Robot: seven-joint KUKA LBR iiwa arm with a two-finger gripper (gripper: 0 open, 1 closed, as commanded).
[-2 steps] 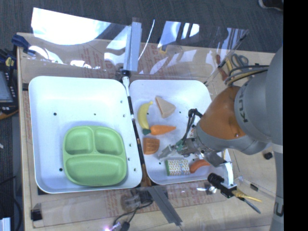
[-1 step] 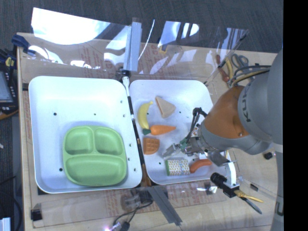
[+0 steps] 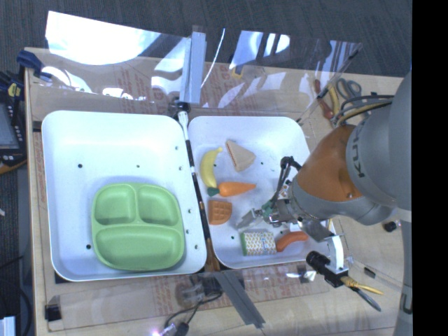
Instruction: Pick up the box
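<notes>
The box (image 3: 257,242) lies flat near the front edge of the right bin (image 3: 294,133), beside an orange sausage (image 3: 290,240). The pincer (image 3: 253,218) hangs just above the box, its 2 fingers apart and holding nothing.

Toy food and a tray in two white bins

A green divided tray (image 3: 138,226) is seen in the left bin (image 3: 63,138). In the right bin (image 3: 280,128), a banana (image 3: 209,166), a carrot (image 3: 236,187), a sandwich wedge (image 3: 240,155), a waffle (image 3: 219,211) and a sausage (image 3: 290,241) are laid near each other.
</notes>
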